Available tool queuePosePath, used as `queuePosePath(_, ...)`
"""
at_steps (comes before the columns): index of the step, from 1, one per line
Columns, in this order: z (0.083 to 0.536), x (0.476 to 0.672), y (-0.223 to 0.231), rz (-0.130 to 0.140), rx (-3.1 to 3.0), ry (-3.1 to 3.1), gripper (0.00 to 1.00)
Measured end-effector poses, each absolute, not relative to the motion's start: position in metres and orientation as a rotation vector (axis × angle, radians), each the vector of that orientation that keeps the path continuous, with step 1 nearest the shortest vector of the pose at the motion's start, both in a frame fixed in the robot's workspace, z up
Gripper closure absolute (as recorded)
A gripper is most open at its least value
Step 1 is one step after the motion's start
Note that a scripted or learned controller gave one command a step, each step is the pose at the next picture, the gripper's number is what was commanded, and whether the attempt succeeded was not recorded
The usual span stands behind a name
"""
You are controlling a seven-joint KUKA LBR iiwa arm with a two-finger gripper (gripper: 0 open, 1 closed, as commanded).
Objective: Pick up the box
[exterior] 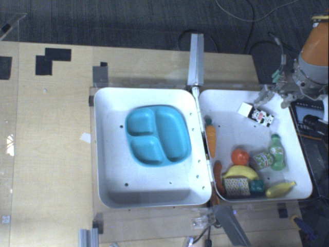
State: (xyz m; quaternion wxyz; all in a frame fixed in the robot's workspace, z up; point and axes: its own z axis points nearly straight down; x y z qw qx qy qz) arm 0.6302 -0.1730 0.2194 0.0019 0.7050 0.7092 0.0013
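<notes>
The box (256, 113) is small and white with dark printed marks. It lies flat at the back of the right bin (303, 158). My gripper (274, 101) reaches in from the upper right, just above and behind the box. Its two fingers stand apart, so it is open. The left fingertip (263, 98) is close to the box's far edge, and the box is not between the fingers. The orange band (316, 48) of the arm is at the right edge.
The front of the right bin holds a carrot (211, 138), a red ball (240, 156), a green bottle (276, 151), a green can (263, 161), a banana (241, 172) and a patterned block (236, 187). A blue divided plate (157, 135) lies in the left bin (110, 153).
</notes>
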Motion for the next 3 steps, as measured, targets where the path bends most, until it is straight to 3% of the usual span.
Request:
queuePosePath(1, 0.151, 0.524, -0.145, 0.003, 2.117, 2.318, 0.0)
queuePosePath(2, 0.089, 0.586, -0.149, 0.011, 2.05, 2.365, 0.0)
queuePosePath(3, 0.088, 0.629, -0.135, 0.009, 2.294, 2.136, 0.0)
